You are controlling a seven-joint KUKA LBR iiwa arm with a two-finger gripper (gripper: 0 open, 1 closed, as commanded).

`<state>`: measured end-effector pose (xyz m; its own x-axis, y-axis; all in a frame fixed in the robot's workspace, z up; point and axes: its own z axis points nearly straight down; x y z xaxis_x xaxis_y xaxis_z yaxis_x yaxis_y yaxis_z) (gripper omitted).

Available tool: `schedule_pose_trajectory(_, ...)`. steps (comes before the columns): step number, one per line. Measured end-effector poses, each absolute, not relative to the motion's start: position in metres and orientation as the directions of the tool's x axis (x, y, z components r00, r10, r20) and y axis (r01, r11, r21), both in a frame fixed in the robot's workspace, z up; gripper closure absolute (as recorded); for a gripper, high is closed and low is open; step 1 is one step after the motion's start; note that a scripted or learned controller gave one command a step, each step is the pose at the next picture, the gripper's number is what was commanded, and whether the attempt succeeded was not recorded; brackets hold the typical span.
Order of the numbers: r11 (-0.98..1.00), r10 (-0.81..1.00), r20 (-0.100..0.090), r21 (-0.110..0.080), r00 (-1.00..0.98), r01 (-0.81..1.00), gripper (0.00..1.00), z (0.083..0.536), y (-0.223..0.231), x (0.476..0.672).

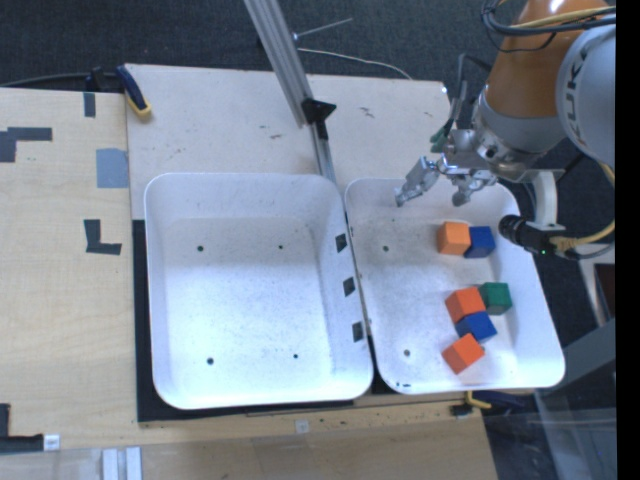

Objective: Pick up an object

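Six small blocks [453,238] look light and stiff; spread, empty fingers [410,190] should pinch opposite flat faces.

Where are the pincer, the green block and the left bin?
pincer [436,194]: camera view, midway between its fingertips.
green block [496,296]: camera view, middle of its top face.
left bin [250,298]: camera view, bare floor.

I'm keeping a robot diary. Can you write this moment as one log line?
gripper: open, above right bin's far edge | holding: nothing | blocks: six in right bin | left bin
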<state>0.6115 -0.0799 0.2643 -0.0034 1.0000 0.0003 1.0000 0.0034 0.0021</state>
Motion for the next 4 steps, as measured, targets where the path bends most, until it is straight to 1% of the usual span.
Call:
schedule_pose_trajectory(1,-0.005,1.0,-0.003,-0.001,0.005,1.0,0.0,0.262,-0.152,0.609)
schedule_pose_trajectory(2,-0.003,1.0,-0.001,-0.01,0.003,1.0,0.0,0.147,-0.208,0.594)
schedule_pose_trajectory(3,0.003,1.0,-0.008,0.021,-0.003,1.0,0.0,0.115,-0.198,0.64)
schedule_pose_trajectory(4,0.005,1.0,-0.012,0.024,-0.005,1.0,1.0,0.125,-0.198,0.642)
